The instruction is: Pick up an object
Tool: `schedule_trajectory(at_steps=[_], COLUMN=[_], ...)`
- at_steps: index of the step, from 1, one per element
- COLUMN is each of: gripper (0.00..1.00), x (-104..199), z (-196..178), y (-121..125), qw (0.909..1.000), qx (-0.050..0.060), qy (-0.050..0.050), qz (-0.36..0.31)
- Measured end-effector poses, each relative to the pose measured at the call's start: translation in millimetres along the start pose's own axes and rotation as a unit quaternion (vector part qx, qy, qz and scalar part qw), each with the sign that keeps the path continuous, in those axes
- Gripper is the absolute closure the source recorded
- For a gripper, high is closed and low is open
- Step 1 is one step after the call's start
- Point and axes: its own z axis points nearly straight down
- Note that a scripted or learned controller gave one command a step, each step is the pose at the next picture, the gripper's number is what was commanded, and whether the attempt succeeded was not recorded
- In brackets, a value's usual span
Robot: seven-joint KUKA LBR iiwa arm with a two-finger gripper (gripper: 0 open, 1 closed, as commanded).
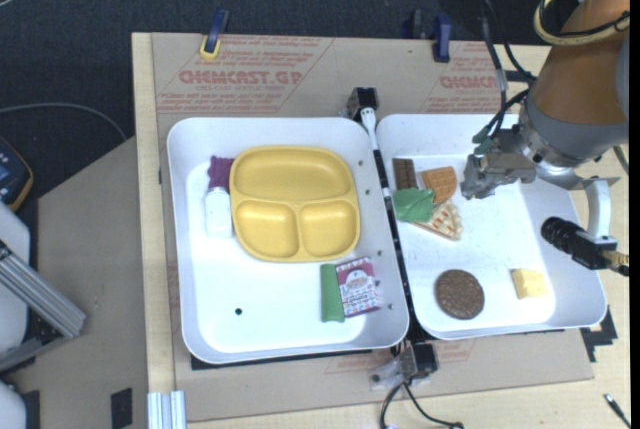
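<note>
**Two bins, one arm hanging over the right one**

Two shallow white plastic bins are sitting side by side on the brown cardboard-covered bench (300, 67), the left bin (190, 217) touching the right bin (580, 307) along a shared middle edge. The grey arm with its orange band (590, 37) is reaching in from the right and leaning over the right bin's upper half, presumably because the nearest cluster of pickable things is lying there.

The large yellow three-compartment plastic tray (295, 202) is taking up most of the left bin, upright and flat. Beside its left edge a small white bottle-like object (217, 213) and a purple item (220, 172) are lying; below it a green-and-red printed packet (350, 289) is resting near the bin's lower rim.

In the right bin, a round dark brown cookie-like disc (460, 294) is lying well apart from the rest, with a small yellow block (527, 283) near it. Closer to the divider, a green leaf-shaped piece (413, 206), an orange waffle-like square (439, 184), a wedge of toy pizza (445, 222) and a dark brown bar (404, 173) are bunching together (some overlapping).

The dark metal two-finger gripper (478, 179) is hovering just beside the orange square; whether it is spread or closed cannot be told at this angle, and nothing is visibly between its tips. No object looks lifted yet.
</note>
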Motion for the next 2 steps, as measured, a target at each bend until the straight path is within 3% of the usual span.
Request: schedule_trajectory(at_steps=[1, 2], gripper=[1.0, 1.0], x=[15, 5], z=[0, 13], y=[-1, -1], qw=[1.0, 1.0], qx=[0.002, 0.004], qy=[0.0, 0.0], qz=[0.002, 0.004])
